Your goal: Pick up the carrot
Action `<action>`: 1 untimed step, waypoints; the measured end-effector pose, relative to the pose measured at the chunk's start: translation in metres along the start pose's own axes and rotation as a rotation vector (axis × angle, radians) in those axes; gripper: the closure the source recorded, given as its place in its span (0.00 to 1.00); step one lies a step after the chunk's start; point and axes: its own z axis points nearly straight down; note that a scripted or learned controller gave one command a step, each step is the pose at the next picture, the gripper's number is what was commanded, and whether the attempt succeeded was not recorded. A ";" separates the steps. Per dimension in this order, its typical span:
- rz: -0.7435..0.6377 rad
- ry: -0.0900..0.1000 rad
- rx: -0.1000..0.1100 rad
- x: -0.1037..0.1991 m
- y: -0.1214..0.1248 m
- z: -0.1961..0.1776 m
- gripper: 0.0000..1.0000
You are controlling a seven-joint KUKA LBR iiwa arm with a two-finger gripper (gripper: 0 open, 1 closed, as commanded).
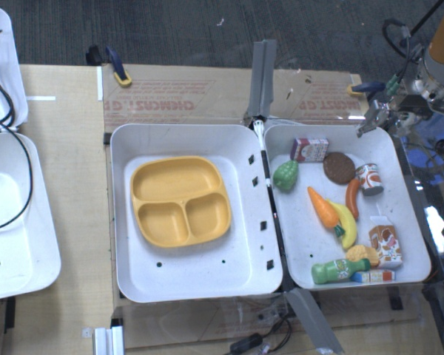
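Carrot [323, 206]: lay in the right bin [407, 198], near its middle, pointed end toward the upper left, touching a banana [345, 225] on its right.
Gripper [379, 117]: hung over the right bin's far right corner, well apart from the carrot, holding nothing; whether it was open or closed could not be told.
Left bin [126, 220]: held a yellow divided plate [180, 200].
Other items in right bin: green pepper [286, 176], brown cookie [339, 168], small can [368, 179], green bottle [340, 271].
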 end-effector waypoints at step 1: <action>-0.147 0.000 -0.006 0.027 -0.045 0.117 0.00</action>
